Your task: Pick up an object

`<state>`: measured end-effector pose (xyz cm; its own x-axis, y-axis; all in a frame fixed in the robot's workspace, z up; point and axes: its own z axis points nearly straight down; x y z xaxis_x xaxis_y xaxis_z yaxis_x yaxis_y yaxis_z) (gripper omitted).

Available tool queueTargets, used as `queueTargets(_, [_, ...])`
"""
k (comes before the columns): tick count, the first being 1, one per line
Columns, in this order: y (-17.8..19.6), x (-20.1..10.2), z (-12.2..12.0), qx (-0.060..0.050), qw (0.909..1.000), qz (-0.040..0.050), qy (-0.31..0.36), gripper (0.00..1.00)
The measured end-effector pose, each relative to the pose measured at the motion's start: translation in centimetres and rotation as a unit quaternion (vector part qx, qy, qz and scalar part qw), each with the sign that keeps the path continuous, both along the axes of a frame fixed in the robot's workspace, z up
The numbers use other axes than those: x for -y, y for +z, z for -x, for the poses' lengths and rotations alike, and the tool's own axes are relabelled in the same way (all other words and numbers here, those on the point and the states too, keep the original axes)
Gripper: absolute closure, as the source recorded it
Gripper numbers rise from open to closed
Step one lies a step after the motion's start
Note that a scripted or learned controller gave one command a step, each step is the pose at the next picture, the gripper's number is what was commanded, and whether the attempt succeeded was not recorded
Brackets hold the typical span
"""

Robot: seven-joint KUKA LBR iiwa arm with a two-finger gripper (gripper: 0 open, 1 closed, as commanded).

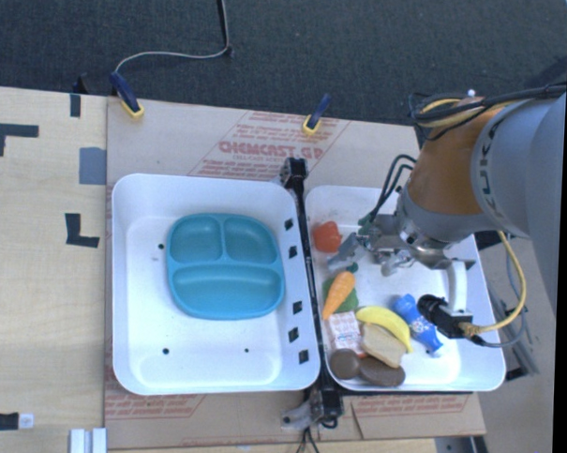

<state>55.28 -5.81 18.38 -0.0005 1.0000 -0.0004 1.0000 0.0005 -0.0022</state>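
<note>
Carrot (pixel 338 294) just below gripper (pixel 350 255).

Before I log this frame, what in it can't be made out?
- Gripper: in the camera view its fingers sit low over the right bin near the tomato and carrot; the arm's wrist covers them from above, so their state is unreadable.
- Blue object: partly covered by a black fitting and cable, identity unclear.
- Small boxed item: label too small to read.
- Brown pieces: overlapped by the bread slice and banana.

Glossy blue plastic plate (pixel 225 265), white plastic bins (pixel 132 261)
</note>
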Motion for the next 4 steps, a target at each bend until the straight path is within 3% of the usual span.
queueTargets(2, [0.0, -0.8, 0.3, 0.0, 1.0, -0.0004, 0.0, 0.0])
queueTargets(3, [-6.8, 3.8, -3.0, -0.001, 1.0, 0.0003, 0.0, 0.0])
queueTargets(4, [-9.7, 3.6, -0.8, 0.003, 1.0, 0.0003, 0.0, 0.0])
